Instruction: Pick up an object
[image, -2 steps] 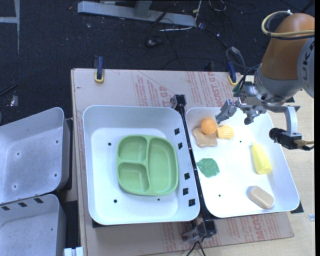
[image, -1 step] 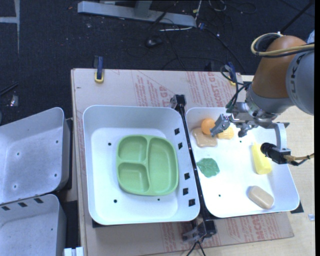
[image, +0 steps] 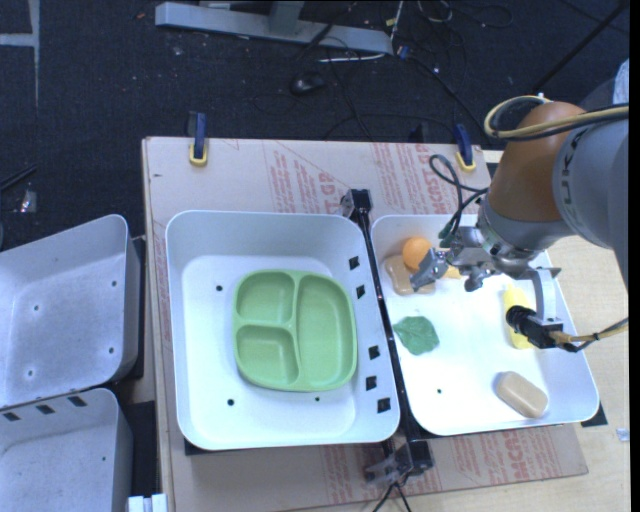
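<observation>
- Gripper (image: 450, 271) sits low in the right bin (image: 470, 415), toward its 11 o'clock corner. Whether it is wide or narrow cannot be told, and nothing is seen held.
- Orange ball (image: 416, 249) is just beside the gripper at 10 o'clock, against a tan piece (image: 398, 276). Judged the likely target, being nearest.
- Green scrap (image: 416, 334) at 7 o'clock and tan oblong (image: 522, 393) at 5 o'clock lie apart from each other, so access is easy.
- Green divided tray (image: 296, 330) lies flat in the left bin (image: 190, 300). Judged a poor pick.

A robotics lab test station: a grey, orange-banded arm (image: 590, 190) over a cardboard-topped bench (image: 260, 165) with blue clamps (image: 199, 138) at its far edge, two white bins (image: 190, 300), loose cables (image: 420, 60) on dark carpet (image: 90, 80).
</observation>
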